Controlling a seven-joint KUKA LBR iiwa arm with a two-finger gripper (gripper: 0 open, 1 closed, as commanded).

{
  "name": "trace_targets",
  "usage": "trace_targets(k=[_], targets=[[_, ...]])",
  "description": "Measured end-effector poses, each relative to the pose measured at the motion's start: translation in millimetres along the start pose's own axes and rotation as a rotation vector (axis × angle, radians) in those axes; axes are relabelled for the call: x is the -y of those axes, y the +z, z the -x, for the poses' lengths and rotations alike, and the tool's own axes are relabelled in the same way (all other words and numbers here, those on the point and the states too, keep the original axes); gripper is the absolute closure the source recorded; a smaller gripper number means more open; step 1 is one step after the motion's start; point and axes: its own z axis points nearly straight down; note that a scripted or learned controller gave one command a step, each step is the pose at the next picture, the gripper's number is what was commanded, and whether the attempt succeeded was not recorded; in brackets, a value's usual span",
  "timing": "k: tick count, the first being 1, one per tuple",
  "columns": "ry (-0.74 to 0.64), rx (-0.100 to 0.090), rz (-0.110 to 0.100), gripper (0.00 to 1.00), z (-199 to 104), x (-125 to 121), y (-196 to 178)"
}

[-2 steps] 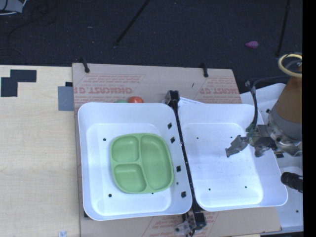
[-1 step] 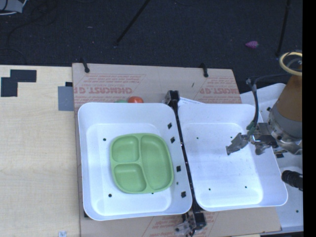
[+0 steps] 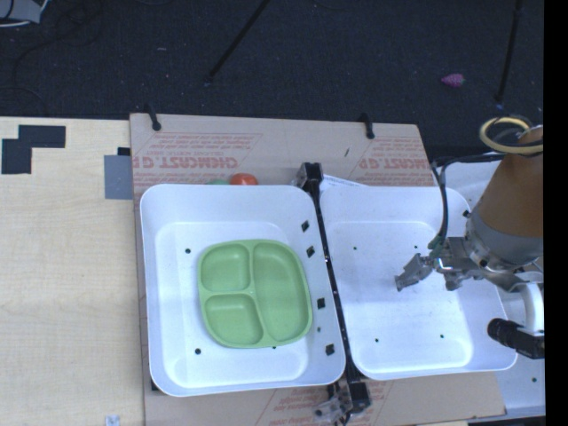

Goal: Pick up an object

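A light green divided plate [image 3: 255, 292] lies flat in the middle of the left white bin [image 3: 169, 229]. My gripper [image 3: 430, 277] hangs low over the right side of the right white bin [image 3: 373, 344], well to the right of the plate. It is open, with nothing between its fingers [image 3: 408, 279]. The arm's orange band [image 3: 519, 193] rises above it at the right edge.
A small red-orange thing [image 3: 243, 180] sits just behind the left bin's far rim, on the cardboard [image 3: 266, 149] under both bins. A black clip strip [image 3: 321, 264] joins the bins. Pale wooden bench [image 3: 62, 282] lies to the left.
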Motion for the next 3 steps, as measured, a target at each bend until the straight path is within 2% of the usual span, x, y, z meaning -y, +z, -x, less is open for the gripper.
trace_targets(k=[1,2,3], targets=[[0.000,-0.001,-0.001,0.00,-2,6,63],[0.000,0.001,0.005,0.00,-3,6,110],[0.006,0.001,0.007,1.00,-1,5,97]])
